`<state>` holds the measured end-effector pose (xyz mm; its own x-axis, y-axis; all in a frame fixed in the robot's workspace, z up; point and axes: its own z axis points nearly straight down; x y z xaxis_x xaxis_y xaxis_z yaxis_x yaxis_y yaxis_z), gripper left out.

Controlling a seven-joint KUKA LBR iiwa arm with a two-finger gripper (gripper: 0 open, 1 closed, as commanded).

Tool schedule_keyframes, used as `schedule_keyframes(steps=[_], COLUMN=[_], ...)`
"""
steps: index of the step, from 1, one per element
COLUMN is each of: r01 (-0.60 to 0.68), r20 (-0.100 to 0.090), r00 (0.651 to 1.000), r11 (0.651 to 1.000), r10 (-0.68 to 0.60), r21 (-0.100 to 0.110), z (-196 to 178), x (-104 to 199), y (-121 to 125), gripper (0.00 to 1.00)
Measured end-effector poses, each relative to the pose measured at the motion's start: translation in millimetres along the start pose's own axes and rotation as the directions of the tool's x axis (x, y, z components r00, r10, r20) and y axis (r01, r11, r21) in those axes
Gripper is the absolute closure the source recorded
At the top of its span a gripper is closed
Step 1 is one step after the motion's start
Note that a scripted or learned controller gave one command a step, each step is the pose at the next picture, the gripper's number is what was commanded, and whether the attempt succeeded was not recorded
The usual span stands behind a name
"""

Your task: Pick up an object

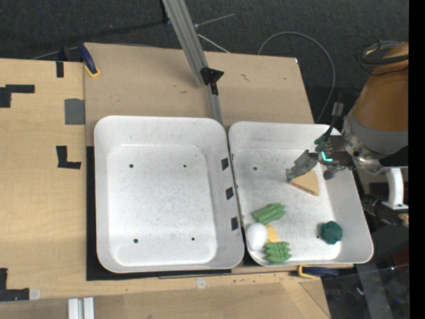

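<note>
The tan wedge point(307, 183) lies in the right bin point(345, 205), just below the gripper point(300, 168), its long edge slanting down-right. The fingers look spread, holding nothing. Green pieces point(269, 212) lie farther below-left.

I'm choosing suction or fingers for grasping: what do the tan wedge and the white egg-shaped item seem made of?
Tan wedge: looks like matte foam or wood, with flat faces and no glare; hard to say which. White egg-shaped item: probably smooth plastic, with an even, bright surface.
</note>
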<state>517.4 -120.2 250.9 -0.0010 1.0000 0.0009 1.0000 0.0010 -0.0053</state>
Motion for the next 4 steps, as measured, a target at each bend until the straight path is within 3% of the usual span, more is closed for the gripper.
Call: schedule_keyframes(steps=[1,3,4], r01=[0.001,-0.002,-0.003], r20=[0.001,0.0,0.0], r00=[1.0,1.0,1.0], r11=[1.0,1.0,1.0], r10=[-0.001,0.002,0.003], r21=[-0.004,0.003,-0.005], z=[-2,98,155], x=[0,-9,-15], y=[1,-10,-5], gripper=[0.0,0.0,0.0])
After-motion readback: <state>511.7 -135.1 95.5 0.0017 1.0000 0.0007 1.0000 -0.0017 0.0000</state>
